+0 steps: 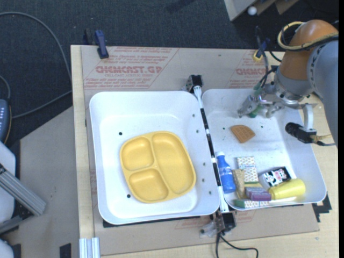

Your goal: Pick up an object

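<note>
I see the gripper (252, 109) low over the right bin's (301, 160) bare far end; I cannot tell its state; cracker (243, 133) near, the likeliest target.

— How many bins?
— Two white bins (107, 112), (309, 160).
— And in them?
— One yellow divided plate (157, 166), one brown wedge (243, 133), one blue bottle (226, 173), one yellow cup (289, 189), perhaps three small packets (246, 168), hard to separate.

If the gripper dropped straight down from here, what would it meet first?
Most likely bare floor of the right white bin. The gripper hangs near its far edge; the tan wedge-shaped piece lies nearer the camera, though depth is unclear.
</note>
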Robot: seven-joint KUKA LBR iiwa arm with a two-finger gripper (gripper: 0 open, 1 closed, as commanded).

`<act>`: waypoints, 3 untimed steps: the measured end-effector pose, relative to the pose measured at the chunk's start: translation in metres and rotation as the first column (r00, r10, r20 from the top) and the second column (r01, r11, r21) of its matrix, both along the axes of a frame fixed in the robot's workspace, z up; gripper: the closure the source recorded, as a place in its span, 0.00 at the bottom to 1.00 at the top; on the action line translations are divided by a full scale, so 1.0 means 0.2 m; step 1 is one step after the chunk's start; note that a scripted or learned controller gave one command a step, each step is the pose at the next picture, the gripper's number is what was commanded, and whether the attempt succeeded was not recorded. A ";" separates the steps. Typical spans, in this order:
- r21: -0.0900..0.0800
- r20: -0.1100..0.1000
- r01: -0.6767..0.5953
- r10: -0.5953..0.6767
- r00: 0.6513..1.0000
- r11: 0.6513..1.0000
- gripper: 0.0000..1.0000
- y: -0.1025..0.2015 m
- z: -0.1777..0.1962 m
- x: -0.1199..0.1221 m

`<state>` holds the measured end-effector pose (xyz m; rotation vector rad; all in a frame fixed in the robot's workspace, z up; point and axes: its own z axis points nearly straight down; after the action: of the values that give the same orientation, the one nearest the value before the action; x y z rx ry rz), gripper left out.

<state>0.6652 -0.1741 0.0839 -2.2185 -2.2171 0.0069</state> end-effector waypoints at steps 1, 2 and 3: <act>0.001 0.004 -0.002 0.002 1.000 1.000 0.00 0.39 0.00 0.00; 0.000 0.005 0.000 0.000 1.000 1.000 0.00 0.35 0.00 -0.22; 0.001 0.004 0.001 -0.001 1.000 1.000 0.00 0.40 0.00 -0.31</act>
<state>0.6026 -0.0947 0.0845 -2.2208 -2.2182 0.0018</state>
